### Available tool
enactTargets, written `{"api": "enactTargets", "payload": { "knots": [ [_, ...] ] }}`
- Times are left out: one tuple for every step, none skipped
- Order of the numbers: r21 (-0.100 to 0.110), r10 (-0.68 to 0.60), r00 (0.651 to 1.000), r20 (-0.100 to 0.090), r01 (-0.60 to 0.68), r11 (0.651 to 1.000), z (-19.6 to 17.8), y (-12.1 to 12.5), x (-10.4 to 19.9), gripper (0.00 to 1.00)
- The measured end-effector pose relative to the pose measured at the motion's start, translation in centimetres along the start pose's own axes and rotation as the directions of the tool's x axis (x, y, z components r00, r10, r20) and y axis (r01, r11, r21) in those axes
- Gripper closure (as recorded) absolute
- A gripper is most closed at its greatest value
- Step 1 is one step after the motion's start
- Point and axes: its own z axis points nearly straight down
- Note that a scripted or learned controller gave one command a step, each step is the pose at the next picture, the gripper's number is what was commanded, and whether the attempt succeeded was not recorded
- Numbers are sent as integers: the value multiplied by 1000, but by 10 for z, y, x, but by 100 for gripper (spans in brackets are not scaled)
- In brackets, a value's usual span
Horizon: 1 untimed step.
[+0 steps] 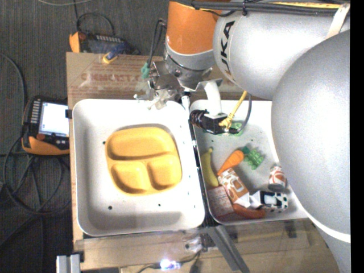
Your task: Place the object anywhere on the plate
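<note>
I watch through one fixed camera, set above the desk (77,78) and tilted down on both white bins: left bin (85,209), right bin (259,129). It sits near enough that the arm (284,50), entering from the right, blocks much of that side.

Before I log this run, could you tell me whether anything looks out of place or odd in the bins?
Nothing looks spilled or broken. The yellow plate sits bare in the left bin, while the toys, among them a carrot and a banana, lie jumbled together in the right bin.
</note>
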Motion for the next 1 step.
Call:
{"api": "enactTargets", "payload": {
  "knots": [
    [0,185,983,-5,-185,983,-25,9,40,100]
  ]
}}
